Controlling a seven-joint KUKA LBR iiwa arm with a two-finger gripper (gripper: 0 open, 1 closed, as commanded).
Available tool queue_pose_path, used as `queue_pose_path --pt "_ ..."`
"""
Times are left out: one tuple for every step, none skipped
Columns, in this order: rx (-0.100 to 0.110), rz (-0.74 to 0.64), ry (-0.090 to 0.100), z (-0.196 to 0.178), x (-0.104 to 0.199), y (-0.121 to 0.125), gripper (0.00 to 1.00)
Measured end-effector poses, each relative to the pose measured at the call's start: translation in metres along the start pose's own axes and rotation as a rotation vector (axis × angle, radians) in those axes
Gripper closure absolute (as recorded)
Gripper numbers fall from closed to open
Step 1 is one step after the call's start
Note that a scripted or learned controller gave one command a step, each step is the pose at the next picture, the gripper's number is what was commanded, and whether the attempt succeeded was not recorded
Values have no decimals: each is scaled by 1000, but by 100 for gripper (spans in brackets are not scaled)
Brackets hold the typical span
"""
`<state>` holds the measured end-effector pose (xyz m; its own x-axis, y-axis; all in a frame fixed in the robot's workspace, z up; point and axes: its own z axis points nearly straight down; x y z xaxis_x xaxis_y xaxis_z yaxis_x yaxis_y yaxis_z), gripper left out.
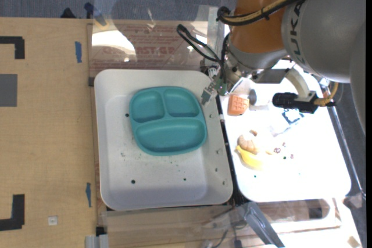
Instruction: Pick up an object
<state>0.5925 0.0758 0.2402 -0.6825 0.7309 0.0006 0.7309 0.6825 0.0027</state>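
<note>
A teal divided plate (167,120) lies in the left white bin (116,177). In the right bin (314,177) sit an orange waffle-like block (238,104), a yellow banana (249,157) with a pale beige piece (247,140) just above it, and a small blue-outlined item (292,117). My gripper (214,89) hangs over the divider between the two bins, at the plate's upper right corner and just left of the orange block. Nothing shows in it.
Tiny crumbs and red specks (279,150) dot the right bin's middle. A brown cardboard sheet (40,125) covers the bench left of the bins. Clear plastic film (145,46) lies behind the left bin. The arm's bulk covers the right bin's far part.
</note>
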Motion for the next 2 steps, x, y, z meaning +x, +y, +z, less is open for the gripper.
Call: queue_pose_path --pt "2 89 0 0 36 -29 100" --pt "-3 205 -2 -36 95 10 100"
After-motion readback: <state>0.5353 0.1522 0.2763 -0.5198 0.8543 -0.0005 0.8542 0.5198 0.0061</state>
